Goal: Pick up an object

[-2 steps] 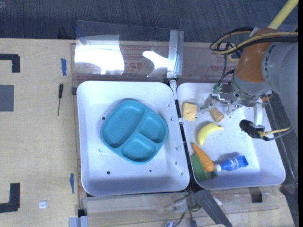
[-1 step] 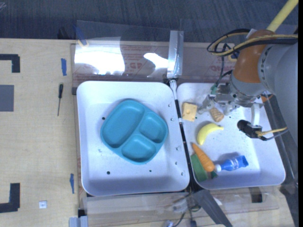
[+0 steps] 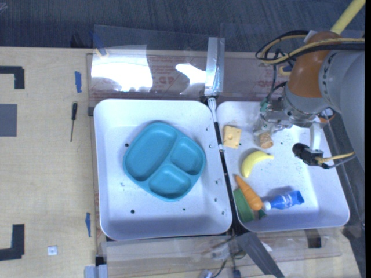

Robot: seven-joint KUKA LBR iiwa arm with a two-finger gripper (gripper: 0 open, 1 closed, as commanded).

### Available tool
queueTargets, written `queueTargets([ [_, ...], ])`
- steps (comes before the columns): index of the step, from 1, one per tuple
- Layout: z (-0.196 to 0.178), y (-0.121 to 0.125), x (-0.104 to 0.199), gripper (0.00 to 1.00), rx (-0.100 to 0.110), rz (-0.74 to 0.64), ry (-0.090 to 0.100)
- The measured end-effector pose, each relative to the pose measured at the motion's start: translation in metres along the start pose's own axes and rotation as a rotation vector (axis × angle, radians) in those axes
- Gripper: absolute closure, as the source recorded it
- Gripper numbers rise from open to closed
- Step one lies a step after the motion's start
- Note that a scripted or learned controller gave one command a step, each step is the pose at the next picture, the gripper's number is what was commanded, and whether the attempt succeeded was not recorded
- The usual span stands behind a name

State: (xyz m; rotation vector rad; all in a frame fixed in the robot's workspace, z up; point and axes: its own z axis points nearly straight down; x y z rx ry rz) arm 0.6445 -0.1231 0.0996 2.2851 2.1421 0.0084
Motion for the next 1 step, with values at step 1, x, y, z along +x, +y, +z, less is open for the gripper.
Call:
queueTargets([
  [1,-0.0906,-0.0019,0.0838,1.00,0.001,0.042,0.006],
])
